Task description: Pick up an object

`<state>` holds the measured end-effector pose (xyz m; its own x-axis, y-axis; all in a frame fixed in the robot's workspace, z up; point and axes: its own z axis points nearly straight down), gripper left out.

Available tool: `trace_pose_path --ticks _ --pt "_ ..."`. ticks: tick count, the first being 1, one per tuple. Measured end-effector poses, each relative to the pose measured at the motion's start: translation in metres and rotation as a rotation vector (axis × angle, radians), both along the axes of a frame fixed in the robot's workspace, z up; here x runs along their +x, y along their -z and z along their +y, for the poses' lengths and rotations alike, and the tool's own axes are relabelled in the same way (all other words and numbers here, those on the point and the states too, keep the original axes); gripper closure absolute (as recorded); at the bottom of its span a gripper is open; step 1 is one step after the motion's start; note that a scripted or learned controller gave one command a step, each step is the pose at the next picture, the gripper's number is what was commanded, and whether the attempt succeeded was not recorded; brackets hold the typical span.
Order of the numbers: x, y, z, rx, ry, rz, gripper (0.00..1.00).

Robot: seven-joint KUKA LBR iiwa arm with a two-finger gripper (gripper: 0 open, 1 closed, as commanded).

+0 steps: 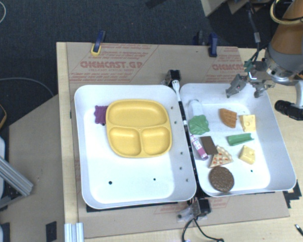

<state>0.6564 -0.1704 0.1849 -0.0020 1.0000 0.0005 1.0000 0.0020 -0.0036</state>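
The gripper [247, 86] hangs with its fingers spread apart, holding nothing, over the right bin [280, 140] at its 12 o'clock edge. The green wedge [239, 139] lies at 6 o'clock from it, well apart, with its long axis running 3 to 9 o'clock.

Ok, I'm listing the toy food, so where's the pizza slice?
The pizza slice lies in the right bin, toward its near end, just above the round brown cookie and right of the brown bar.
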Motion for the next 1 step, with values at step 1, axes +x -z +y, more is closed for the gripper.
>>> trace_pose_path --ticks 1 --pt "-0.0053 0.0606 0.0055 0.0 0.0 0.001 0.0"
